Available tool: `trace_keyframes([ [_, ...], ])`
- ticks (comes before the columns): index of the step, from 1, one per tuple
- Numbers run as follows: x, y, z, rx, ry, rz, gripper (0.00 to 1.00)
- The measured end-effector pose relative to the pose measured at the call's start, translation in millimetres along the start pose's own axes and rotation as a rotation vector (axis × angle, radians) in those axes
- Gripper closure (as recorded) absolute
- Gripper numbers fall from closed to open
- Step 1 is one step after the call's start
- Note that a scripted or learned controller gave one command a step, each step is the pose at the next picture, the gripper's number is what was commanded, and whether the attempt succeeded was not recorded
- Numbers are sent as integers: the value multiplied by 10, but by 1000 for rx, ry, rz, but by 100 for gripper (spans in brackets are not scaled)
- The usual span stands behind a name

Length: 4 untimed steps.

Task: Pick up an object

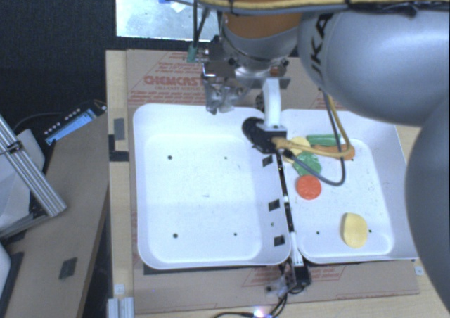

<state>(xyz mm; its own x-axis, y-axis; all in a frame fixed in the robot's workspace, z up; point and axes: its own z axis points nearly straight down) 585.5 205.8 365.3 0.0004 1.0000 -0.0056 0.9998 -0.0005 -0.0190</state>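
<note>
A grey robot arm with an orange band is hanging its tool [223,95] above the far edge of the left bin [204,190], near the seam where the two white bins are meeting; whether the tool is wide or narrow cannot be told from this slanted view, and nothing is showing between its tips. Just beside the tool, a white post and a black fitting [259,134] are sitting at the top of the seam, with a yellow cable looping out across the right bin [376,169]. The things worth picking are all lying in that right bin: green pieces [316,151] near its far edge, partly under the cable, an orange-red round piece [308,187] just below them, and a yellow lump [355,229] well apart toward the near corner. The left bin under the tool is showing only small dark specks. Judging from this, the pick is sitting at the approach step, with no grasp made yet. The next move is calling for a shift rightward over the seam, a descent onto one chosen piece, and care to keep clear of the cable; the round piece and the yellow lump are looking the least crowded targets.
</note>
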Motion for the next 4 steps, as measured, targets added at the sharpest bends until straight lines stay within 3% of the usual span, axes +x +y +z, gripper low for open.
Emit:
trace_keyframes([
  [1,255,763,-526,-30,8,-5,100],
  [2,261,86,313,-9,3,-6,100],
  [3,282,804,6,-27,8,-3,100],
  [4,292,-118,1002,-5,3,-4,100],
])
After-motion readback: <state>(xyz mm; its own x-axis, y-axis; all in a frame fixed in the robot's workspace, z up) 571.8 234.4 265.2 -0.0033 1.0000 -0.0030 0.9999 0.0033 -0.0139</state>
